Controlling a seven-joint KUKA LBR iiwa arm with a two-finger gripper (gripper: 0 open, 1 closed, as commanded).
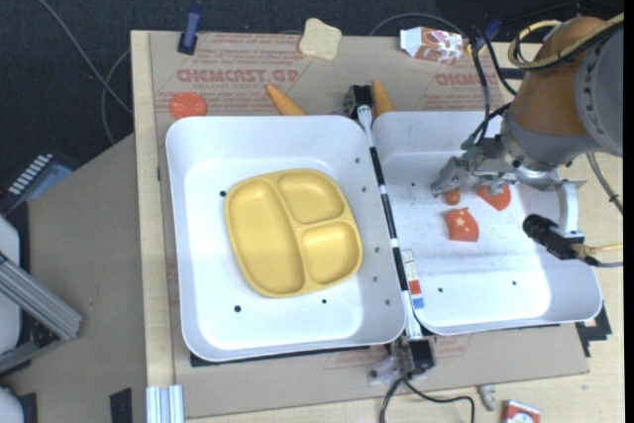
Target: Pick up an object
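The gripper (466, 175) hangs low in the right bin (515, 297); whether it is spread or closed cannot be told. A small orange piece (453, 197) lies just beneath it, a red block (463, 227) a little below and nearer the camera, and another red piece (494, 196) close beside on the arm's side. All look light, rigid and probably smooth; judged best taken across the flat flanks.
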